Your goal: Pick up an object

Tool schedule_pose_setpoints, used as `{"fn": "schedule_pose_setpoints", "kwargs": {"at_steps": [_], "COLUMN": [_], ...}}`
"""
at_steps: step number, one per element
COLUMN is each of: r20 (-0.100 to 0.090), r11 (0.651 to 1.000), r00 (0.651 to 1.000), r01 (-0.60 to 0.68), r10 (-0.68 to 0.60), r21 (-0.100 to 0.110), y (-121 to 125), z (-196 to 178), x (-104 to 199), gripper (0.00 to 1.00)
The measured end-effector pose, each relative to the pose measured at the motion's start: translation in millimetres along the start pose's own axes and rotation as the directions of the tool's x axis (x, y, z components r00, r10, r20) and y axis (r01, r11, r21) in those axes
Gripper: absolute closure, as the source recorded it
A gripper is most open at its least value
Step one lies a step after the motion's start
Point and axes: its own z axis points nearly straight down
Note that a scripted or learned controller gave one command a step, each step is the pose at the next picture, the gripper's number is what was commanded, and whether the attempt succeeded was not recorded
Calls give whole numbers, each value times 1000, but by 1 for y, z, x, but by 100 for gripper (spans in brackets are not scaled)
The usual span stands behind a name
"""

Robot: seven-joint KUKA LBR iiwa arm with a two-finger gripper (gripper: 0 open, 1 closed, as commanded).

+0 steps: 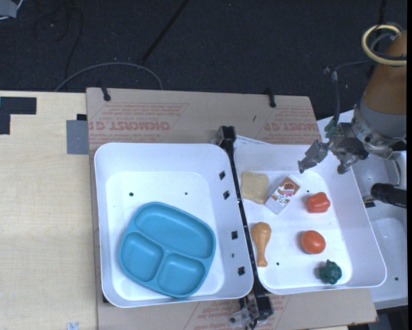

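My gripper [327,159] hangs above the far right corner of the right bin [357,212], its two dark fingers spread open with nothing between them. Below it in that bin lie a small white and red carton [283,194], a tan bread slice [254,186], a red pepper-like toy [318,202], a red tomato [313,241], a chicken drumstick [261,241] and a dark green broccoli piece [330,272]. The carton and the red pepper toy lie nearest the fingers.
The left bin [116,163] holds a blue divided plate [166,249]. A black divider with clips [234,205] runs between the bins. Cardboard [192,119] lies under both bins, and a wooden bench top [34,205] spreads to the left. Cables cross the dark floor behind.
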Motion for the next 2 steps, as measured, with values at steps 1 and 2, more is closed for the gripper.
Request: {"fn": "schedule_pose_setpoints", "kwargs": {"at_steps": [1, 2], "r20": [2, 0], "r11": [1000, 1000], "r00": [1000, 1000], "r01": [2, 2], "r10": [-2, -2], "r21": [-11, -6], "y": [2, -6], "z": [-7, 45], "x": [0, 7], "gripper": [0, 0]}}
